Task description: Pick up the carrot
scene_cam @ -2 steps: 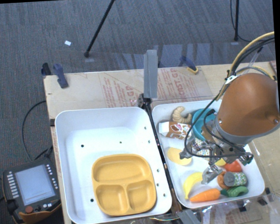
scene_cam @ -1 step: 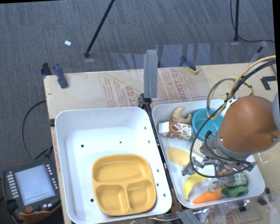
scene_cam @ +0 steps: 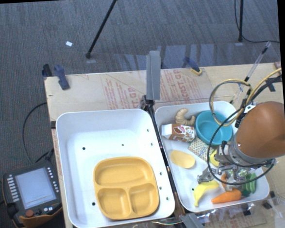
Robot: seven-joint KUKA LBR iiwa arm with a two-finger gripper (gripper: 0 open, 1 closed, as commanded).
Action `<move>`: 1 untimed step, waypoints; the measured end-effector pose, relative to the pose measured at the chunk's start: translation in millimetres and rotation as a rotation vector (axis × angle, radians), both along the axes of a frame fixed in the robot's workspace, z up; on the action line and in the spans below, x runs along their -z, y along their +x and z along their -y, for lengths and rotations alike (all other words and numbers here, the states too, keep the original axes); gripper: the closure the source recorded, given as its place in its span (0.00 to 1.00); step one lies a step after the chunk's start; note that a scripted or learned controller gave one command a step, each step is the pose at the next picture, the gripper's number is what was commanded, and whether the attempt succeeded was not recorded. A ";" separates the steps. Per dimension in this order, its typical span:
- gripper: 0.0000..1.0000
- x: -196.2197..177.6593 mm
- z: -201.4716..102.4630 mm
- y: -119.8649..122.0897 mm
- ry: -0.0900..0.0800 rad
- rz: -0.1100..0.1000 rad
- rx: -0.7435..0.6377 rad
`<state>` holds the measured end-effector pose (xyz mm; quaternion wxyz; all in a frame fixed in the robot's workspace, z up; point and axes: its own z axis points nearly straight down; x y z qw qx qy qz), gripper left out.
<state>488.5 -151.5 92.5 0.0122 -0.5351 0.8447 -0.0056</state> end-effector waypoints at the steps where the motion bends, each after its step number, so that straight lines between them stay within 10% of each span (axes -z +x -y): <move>1: 1.00 -8.1 -2.3 -1.2 0.002 -0.009 0.004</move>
